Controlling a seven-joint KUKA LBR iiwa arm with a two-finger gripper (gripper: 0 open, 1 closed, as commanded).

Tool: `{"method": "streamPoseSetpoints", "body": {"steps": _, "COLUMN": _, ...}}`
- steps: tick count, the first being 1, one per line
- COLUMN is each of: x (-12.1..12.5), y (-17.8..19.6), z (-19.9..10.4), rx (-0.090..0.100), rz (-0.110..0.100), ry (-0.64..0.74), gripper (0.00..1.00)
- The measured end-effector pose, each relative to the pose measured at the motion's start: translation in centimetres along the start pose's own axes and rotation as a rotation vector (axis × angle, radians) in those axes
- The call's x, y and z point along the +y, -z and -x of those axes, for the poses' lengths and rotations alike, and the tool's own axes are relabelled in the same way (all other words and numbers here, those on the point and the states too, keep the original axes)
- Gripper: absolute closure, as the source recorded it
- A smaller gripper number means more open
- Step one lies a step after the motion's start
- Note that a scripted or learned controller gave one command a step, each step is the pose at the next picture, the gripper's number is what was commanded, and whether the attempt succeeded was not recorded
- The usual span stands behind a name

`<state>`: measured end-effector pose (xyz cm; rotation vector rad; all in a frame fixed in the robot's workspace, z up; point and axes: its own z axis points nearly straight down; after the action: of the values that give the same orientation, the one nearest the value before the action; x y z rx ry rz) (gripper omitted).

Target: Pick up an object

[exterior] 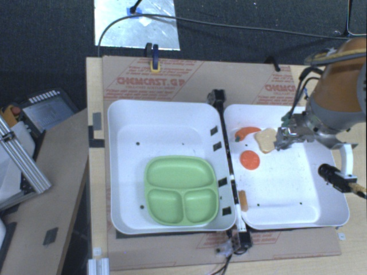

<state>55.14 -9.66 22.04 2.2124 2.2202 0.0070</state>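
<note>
Stick: a small tan stick (243, 200) lay at the lower left edge of the right bin (287, 211), just beside the divider, nearest the bottom of the frame and well apart from the pincer.
Tray: a green three-part tray (181, 189) sat in the lower middle of the left bin (137, 130), likely parked there as a target for sorting; nothing lay in its sections.
Disc: a flat red disc (249, 160) rested on the right bin's floor, left of centre, near the pincer and below and left of it.
Beige piece: a pale beige piece (266, 140) lay just above the disc, its right edge meeting the pincer tip in the frame; I judged it the likely pick.
Orange piece: a curved orange piece (247, 133) touched the beige piece on its upper left.
Pincer: the pincer (282, 140) hung low at the right of the beige piece, reached in from the right edge; whether it was clenched or released could not be told.
Clamp: a yellow clamp (154, 60) pinned the board at the top, seemingly to hold it.
</note>
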Motion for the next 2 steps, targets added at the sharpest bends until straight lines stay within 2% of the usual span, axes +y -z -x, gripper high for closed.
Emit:
{"method": "streamPoseSetpoints", "body": {"steps": 1, "x": 0.1, "y": -1.4, "z": 0.0, "rx": 0.001, "rz": -0.007, "ry": -0.001, "gripper": 1.0}}
{"method": "streamPoseSetpoints", "body": {"steps": 2, "x": 0.6, "y": -1.8, "z": -4.9, "rx": 0.004, "rz": -0.007, "ry": 0.004, "gripper": 1.0}}
